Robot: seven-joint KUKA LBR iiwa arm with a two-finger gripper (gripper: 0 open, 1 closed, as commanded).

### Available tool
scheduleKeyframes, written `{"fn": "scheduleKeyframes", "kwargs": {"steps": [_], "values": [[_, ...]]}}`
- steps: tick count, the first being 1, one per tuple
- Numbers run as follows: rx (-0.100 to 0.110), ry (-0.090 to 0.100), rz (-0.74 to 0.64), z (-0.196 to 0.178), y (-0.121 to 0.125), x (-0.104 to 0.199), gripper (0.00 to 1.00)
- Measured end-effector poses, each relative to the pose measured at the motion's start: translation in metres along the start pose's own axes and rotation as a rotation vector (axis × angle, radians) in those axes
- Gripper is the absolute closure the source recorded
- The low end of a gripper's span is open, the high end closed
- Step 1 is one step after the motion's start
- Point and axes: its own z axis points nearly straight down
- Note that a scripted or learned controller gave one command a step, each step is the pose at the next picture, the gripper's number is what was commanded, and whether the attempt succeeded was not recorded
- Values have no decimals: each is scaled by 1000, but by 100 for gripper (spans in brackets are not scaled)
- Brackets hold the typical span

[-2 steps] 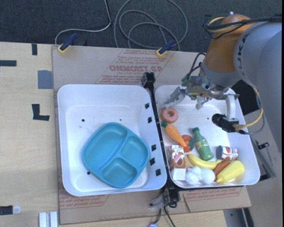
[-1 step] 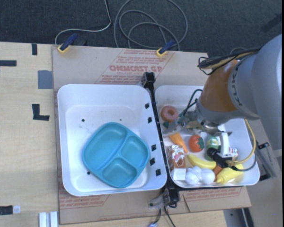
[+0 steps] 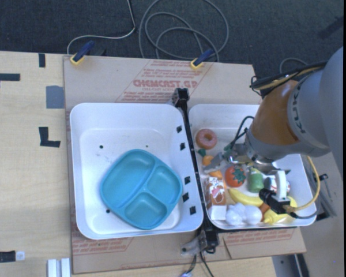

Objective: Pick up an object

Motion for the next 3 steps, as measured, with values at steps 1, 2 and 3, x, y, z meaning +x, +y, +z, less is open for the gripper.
{"fn": "scheduleKeyframes", "kwargs": {"steps": [1, 2, 3], "values": [[-1, -1, 0, 0, -47, 12, 0], [-2, -3, 2, -10, -45, 11, 100], [-9, 4, -9, -160, -55, 74, 100]]}}
